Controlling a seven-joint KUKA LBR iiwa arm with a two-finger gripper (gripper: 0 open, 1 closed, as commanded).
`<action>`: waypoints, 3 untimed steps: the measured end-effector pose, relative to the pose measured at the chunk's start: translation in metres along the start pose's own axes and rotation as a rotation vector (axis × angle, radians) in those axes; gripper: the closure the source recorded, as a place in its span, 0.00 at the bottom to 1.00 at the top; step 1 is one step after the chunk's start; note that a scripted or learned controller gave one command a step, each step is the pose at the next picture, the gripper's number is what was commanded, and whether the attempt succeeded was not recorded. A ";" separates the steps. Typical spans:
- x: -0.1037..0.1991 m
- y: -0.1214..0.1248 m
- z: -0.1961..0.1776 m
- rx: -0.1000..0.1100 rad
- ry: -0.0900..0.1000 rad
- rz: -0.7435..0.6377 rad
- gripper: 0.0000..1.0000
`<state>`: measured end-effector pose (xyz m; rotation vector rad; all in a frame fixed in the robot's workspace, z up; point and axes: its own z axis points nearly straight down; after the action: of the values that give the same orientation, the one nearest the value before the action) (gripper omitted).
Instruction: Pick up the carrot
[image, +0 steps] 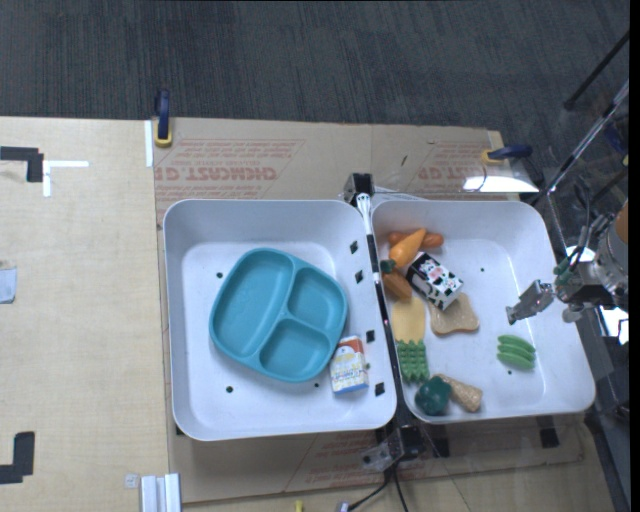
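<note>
The carrot (413, 243) is orange with a green end and lies at the back left of the right bin (545, 240), against the wall between the bins. My gripper (540, 297) hangs over the right side of that bin, well to the right of the carrot and a little nearer the front. Nothing is seen in the gripper. A green pea pod (516, 350) lies just below the gripper.
Close to the carrot are a cow-patterned carton (436, 281), a brown roll (397, 287), a bread slice (456, 318) and a yellow cheese slice (406, 320). Broccoli (433, 397) sits at the front. The left bin (190, 250) holds a blue divided plate (277, 313) and a small carton (349, 365).
</note>
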<state>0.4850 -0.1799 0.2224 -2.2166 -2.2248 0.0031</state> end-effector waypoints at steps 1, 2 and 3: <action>0.099 0.047 0.021 -0.001 0.000 0.143 0.00; 0.105 0.120 0.020 0.001 -0.002 0.295 0.00; 0.080 0.174 0.121 -0.021 -0.001 0.394 0.00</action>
<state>0.6582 -0.0998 0.1010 -2.6224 -1.7561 -0.0194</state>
